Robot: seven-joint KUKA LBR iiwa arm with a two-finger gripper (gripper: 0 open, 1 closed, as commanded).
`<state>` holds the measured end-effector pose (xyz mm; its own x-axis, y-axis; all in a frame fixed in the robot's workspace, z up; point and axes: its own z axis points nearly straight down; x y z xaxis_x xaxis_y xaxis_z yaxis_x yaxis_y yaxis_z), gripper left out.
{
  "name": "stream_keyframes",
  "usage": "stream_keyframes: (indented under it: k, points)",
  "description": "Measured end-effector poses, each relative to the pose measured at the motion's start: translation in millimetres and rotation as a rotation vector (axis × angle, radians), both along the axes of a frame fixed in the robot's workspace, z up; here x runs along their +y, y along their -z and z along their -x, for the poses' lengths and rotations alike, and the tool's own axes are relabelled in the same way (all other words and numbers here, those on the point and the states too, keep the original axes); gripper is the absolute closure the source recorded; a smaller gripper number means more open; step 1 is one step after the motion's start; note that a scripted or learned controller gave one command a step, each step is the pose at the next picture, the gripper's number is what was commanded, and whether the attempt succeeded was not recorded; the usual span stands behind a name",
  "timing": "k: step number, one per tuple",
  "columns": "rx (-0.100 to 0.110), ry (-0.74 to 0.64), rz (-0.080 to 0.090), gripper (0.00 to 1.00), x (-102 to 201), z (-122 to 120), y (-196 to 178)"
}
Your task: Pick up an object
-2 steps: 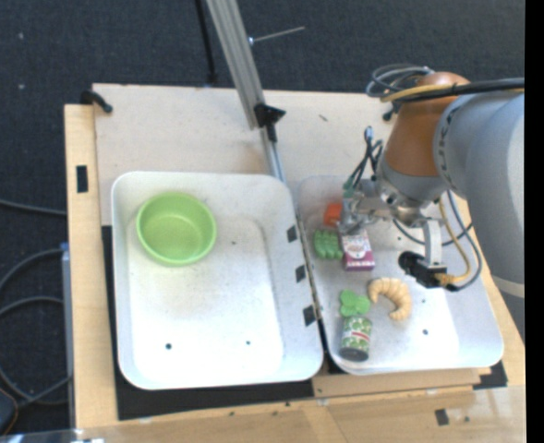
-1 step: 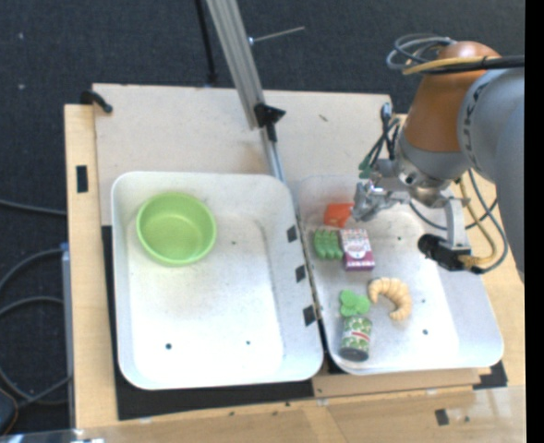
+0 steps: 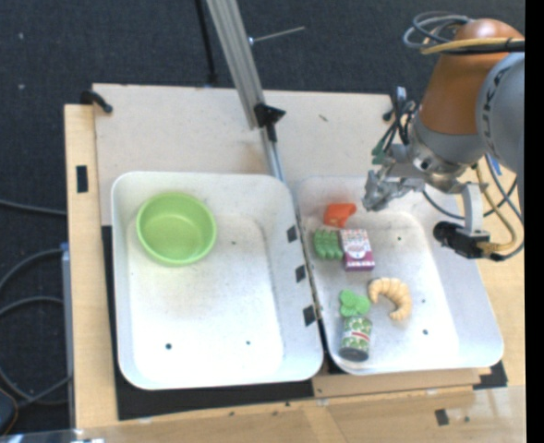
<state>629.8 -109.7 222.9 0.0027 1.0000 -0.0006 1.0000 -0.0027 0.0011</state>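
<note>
You see the arm [image 3: 465,90] reaching in from the upper right of the frame, its orange band above the wrist. The gripper [image 3: 379,195] hangs over the upper edge of the right bin [image 3: 456,326]. You cannot tell from this angle how wide the tool stands, and nothing shows between its tips.

Just left of and slightly below the gripper, inside the right bin, lies a small orange object [image 3: 339,214]; it sits apart from the tool. Below it you find a green block [image 3: 326,244] touching a small white and purple box [image 3: 356,249] on its right. Lower in the bin rests a tan croissant-shaped toy [image 3: 392,296], and to its left a green-topped can [image 3: 355,327] lies near the bin's left wall.

In the left bin [image 3: 207,349], toward the upper left corner, you see a light green bowl [image 3: 175,229] standing upright. A metal pole [image 3: 239,53] slants down from the top centre of the frame to the bench [image 3: 188,127] between the two bins.
</note>
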Motion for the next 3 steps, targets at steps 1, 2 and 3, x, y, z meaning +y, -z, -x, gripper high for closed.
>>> stream_keyframes:
  k: [1,2,3]
  points:
    - [-0.007,-0.006,0.001,1.0,1,-1,-65]
    - [-0.002,-0.009,-0.001,1.0,56,-3,-68]
    - [0.002,-0.009,-0.001,1.0,105,-8,-48]
